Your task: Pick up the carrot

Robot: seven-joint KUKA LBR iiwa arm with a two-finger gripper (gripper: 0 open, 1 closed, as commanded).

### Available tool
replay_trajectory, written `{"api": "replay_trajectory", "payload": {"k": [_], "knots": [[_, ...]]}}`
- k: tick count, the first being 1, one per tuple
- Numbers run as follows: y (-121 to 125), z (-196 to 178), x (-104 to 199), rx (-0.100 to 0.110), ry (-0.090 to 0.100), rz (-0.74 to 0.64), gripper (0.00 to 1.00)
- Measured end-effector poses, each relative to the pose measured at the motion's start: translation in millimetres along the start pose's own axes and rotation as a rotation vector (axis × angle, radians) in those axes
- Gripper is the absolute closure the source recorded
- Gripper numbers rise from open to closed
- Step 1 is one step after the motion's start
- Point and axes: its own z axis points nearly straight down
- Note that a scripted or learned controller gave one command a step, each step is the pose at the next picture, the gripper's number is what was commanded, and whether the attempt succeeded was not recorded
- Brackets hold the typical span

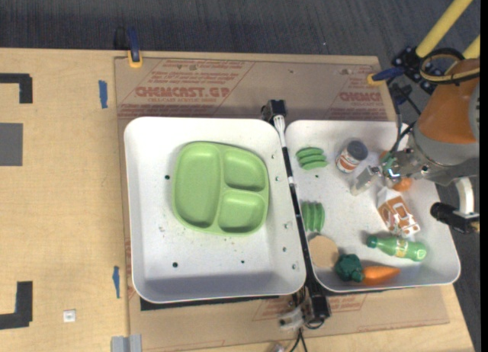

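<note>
While the green plate [219,188] sits untouched in the middle of the left bin [145,213], the work lies in the right bin [446,267], where the carrot [379,273] rests against the front edge, near the front right corner, its leafy green top [350,267] pointing left. Printed in red on the brown sheet behind the bins is lettering that appears to read "CHEMCAST GP", repeated in part at the sheet's right end.

Two green pieces [311,158] [313,216] lie along the right bin's left wall, with a tan disc [322,251] beside the carrot's top. A small can [351,155] with a red and white label, too small to read, stands near the back edge. An orange and white packet [398,214] and a green bottle [397,248] lie just behind the carrot.

The gripper [391,169] hangs over the right bin's back right area, well apart from the carrot; whether it is spread or closed cannot be told. The approach step looks to be in hand. The next move probably calls for travel toward the front edge and a descent clear of the bottle.
</note>
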Motion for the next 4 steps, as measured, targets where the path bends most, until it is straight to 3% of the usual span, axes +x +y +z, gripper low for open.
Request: {"api": "replay_trajectory", "payload": {"k": [1,2,3,4], "knots": [[-6,0,9,-0.013,0.0,0.285,0.0],[-5,-48,-8,-0.001,-0.023,0.031,0.0],[66,-40,-40,0.003,-0.022,-0.133,0.0],[32,-2,3,0.001,-0.027,-0.079,0.0]]}}
